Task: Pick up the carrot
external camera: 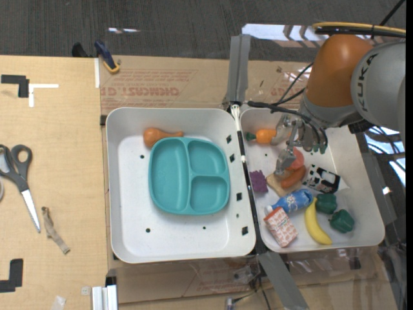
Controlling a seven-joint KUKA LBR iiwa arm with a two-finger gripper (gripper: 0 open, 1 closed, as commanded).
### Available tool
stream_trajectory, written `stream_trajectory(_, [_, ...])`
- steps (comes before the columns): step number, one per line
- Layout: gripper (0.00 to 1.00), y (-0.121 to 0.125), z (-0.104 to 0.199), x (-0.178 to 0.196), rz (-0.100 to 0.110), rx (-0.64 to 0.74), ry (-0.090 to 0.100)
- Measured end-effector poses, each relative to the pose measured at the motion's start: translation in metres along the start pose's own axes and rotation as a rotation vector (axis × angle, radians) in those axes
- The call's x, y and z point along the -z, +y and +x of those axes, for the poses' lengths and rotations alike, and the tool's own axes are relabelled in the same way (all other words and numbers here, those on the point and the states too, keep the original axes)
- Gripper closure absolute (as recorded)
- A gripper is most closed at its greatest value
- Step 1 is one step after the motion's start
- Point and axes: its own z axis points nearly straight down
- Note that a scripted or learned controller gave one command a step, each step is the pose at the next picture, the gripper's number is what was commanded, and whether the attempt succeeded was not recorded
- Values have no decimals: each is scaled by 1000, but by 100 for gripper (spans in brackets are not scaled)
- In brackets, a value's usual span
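The carrot (pixel 296 175), an orange-red elongated piece, lies slanted in the right bin (pixel 361 166) on a tan slab, near the bin's middle. My gripper (pixel 286 165) reaches down from the grey and orange arm (pixel 339 70) and sits right at the carrot's upper left end, touching or almost touching it. The view does not show the carrot lifted off the bin.
Around the carrot lie a small orange item (pixel 264 135), a purple piece (pixel 259 181), a blue bottle (pixel 292 202), a carton (pixel 281 228), a banana (pixel 316 223), green items (pixel 341 220) and a black-white item (pixel 321 179). The left bin (pixel 126 192) holds a teal divided plate (pixel 189 175) and an orange drumstick-like toy (pixel 158 135).
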Motion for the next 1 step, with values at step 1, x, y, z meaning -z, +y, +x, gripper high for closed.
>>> stream_trajectory(1, [0, 7, 7, -3, -10, -394, 3])
